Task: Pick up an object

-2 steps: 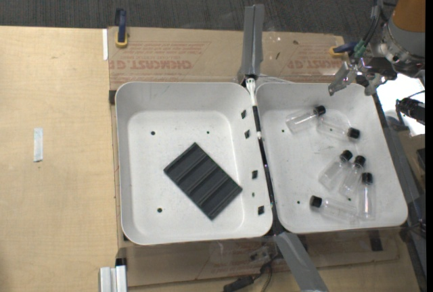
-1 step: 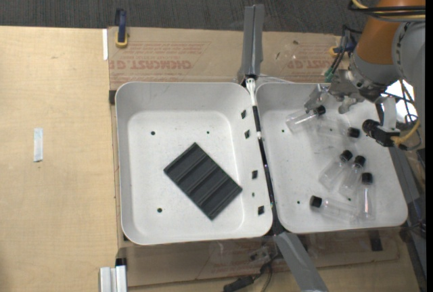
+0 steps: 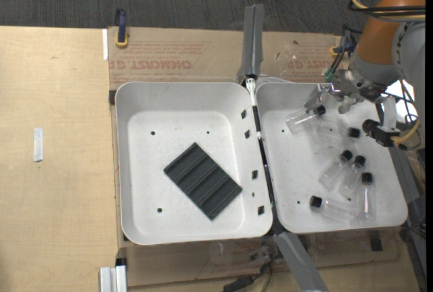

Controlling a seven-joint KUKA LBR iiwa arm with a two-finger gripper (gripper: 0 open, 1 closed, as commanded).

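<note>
hand (image 3: 329,96) half hidden; clear vials (image 3: 342,176) faint

the flat brown cardboard sheet (image 3: 203,57) behind the two white bins bore red print, seen upside down and mirrored; it seemed to read "chemcraft gp", though the letters were too blurred to be sure.

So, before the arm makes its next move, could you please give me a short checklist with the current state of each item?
1. Gripper above the right white bin: ok.
2. Clear plastic vial lies near the gripper: ok.
3. Vial held: cannot tell.
4. Other black-capped clear vials lie apart from it: ok.
5. Ribbed black rectangular block lies flat in the left white bin: ok.
</note>
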